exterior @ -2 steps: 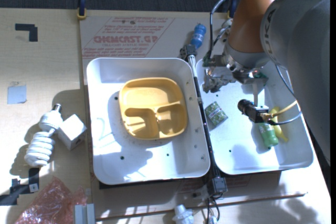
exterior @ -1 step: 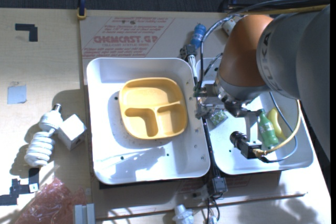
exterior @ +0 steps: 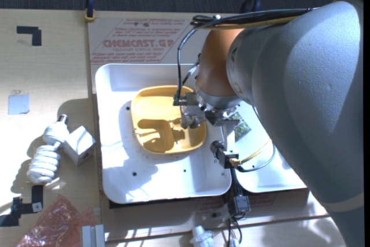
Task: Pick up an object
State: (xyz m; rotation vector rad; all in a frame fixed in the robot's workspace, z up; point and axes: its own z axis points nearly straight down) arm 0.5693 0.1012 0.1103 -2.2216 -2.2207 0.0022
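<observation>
A yellow bowl-shaped dish (exterior: 151, 118) lies in the left white bin (exterior: 167, 182), toward its upper middle. My gripper (exterior: 188, 121) reaches down over the dish's right rim, with dark finger parts right at that edge. The grey arm with its orange band (exterior: 217, 63) covers most of the right side of the view. A small green-printed item (exterior: 241, 128) peeks out beside the wrist, at the seam between the two bins.
A spiral light bulb (exterior: 47, 154) with a white box lies on the bench left of the bins. A red mesh bag (exterior: 55, 222) sits at the lower left. The right bin (exterior: 272, 179) is mostly hidden under the arm. Cables hang near the bins' front edge.
</observation>
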